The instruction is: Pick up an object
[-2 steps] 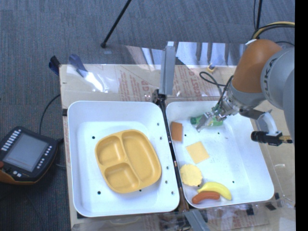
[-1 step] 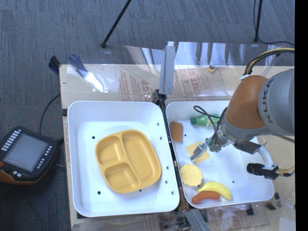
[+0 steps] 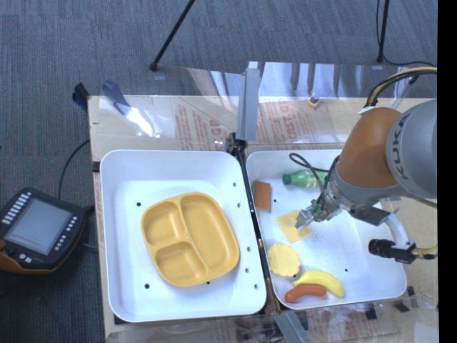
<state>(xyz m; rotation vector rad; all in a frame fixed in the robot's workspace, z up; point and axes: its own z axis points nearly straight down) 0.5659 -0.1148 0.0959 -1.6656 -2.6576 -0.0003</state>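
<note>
The right bin (image 3: pixel 357 263) holds several toy foods. A green bottle (image 3: pixel 298 179) lies at its back, with a brown block (image 3: pixel 262 195) to the left of it. A pale yellow cheese slice (image 3: pixel 289 227) lies flat near the middle. A round yellow waffle (image 3: pixel 283 260), a banana (image 3: pixel 320 281) and a red sausage (image 3: pixel 305 292) sit along the front. My gripper (image 3: pixel 311 216) is low over the right edge of the cheese slice, just below the bottle. The arm's orange band hides the bin's back right part.
The left bin (image 3: pixel 121 191) holds a yellow three-compartment plate (image 3: pixel 189 238). A metal divider post (image 3: pixel 247 113) stands between the bins at the back. A teach pendant (image 3: pixel 36 227) lies off the bench to the left. Bare white floor shows at the right bin's right side.
</note>
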